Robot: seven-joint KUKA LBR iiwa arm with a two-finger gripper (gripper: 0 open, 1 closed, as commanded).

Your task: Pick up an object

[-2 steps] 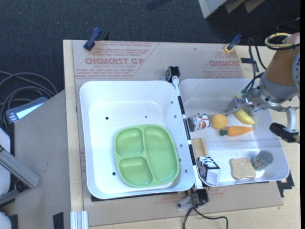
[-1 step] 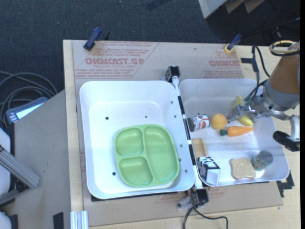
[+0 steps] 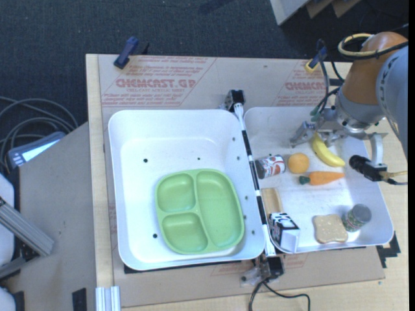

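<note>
The right bin (image 3: 272, 127) holds a yellow banana (image 3: 325, 153), an orange (image 3: 298, 163), a carrot (image 3: 324, 178), a small can (image 3: 271, 166) lying on its side, a slice of bread (image 3: 330, 228), a green-lidded jar (image 3: 356, 217), a wooden block (image 3: 271, 201) and a black-and-white box (image 3: 283, 230). My gripper (image 3: 315, 133) is low at the bin's far side, over the banana's upper end. Its grey fingers (image 3: 302, 133) stand open, one on each side of that end. Nothing is lifted.
The left bin (image 3: 130, 173) holds a green divided plate (image 3: 198, 210). Black clips (image 3: 235, 98) join the bins along the middle rim. The arm with its orange band (image 3: 379, 50) hangs over the right bin's far right corner. Cables trail at the right.
</note>
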